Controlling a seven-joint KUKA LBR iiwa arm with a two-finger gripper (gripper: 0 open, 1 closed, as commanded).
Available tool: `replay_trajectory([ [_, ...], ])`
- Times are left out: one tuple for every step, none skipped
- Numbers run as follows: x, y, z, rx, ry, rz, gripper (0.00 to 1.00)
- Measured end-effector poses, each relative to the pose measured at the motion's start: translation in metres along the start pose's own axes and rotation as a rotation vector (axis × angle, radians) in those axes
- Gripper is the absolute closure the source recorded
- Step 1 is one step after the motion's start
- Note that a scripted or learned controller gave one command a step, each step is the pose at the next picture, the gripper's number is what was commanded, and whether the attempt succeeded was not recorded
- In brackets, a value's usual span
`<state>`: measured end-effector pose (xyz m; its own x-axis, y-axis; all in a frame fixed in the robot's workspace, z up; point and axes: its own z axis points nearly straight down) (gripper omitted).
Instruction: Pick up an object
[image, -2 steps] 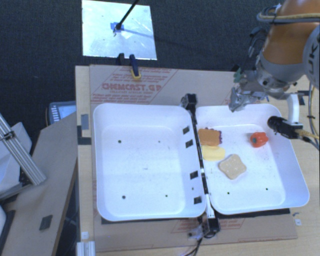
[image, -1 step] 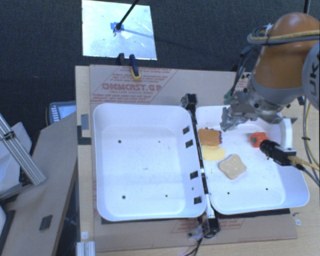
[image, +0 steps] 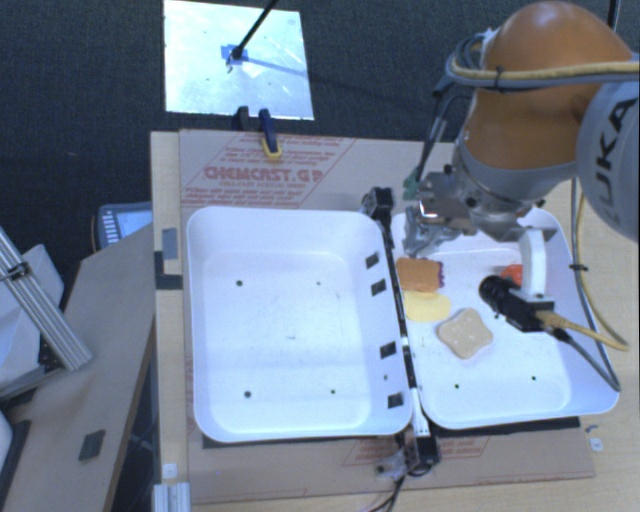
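Two bins side by side on a board (image: 260, 170): left bin (image: 280, 330) and right bin (image: 510, 390), their inner walls meeting along a row of clips (image: 388, 350). In the right bin, near its left wall, lies a block (image: 420, 275). Directly before the block, touching it, is a disc (image: 428, 307). Before and right of the disc, just beside it, is a slice (image: 465, 334). A piece (image: 513, 272), partly hidden, lies right of the block. The gripper (image: 422, 240) hangs over the right bin's rear left part, just behind the block. A clamp (image: 270, 135) sits at the board's rear edge.
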<state>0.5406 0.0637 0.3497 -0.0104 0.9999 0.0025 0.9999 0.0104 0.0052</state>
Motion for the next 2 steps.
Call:
replay_trajectory([
  [0.034, -0.056, 0.0, 0.006, 0.0, 0.001, 1.0],
  [0.047, -0.052, -0.158, -0.016, 0.004, 0.004, 1.0],
])
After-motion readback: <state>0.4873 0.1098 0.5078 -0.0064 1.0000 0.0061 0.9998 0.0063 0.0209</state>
